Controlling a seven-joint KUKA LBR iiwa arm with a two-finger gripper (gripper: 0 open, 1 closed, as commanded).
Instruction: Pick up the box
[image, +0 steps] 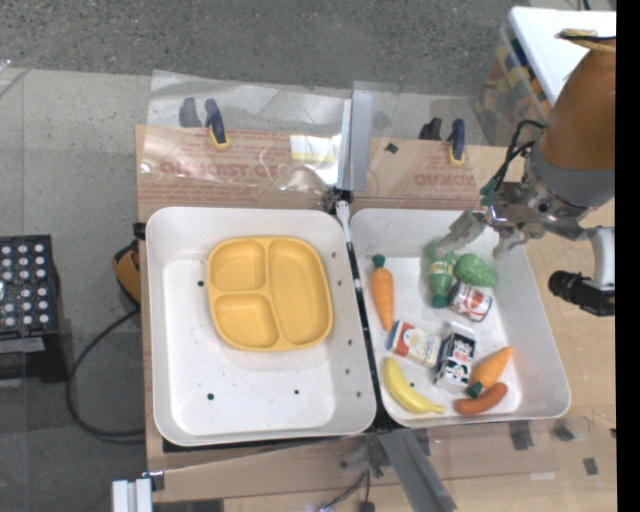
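A: Where is the box (414, 343)?
B: In the right bin (545, 330), near side, between carrot (383, 292) and banana (407, 390).
A: And the gripper (490, 235)?
B: Fingers spread, empty, above the bin's far side. The approach, the grasp and the lift all remain.

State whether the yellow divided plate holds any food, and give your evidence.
Empty: all three compartments of the yellow plate show bare yellow. It lies flat in the left bin.
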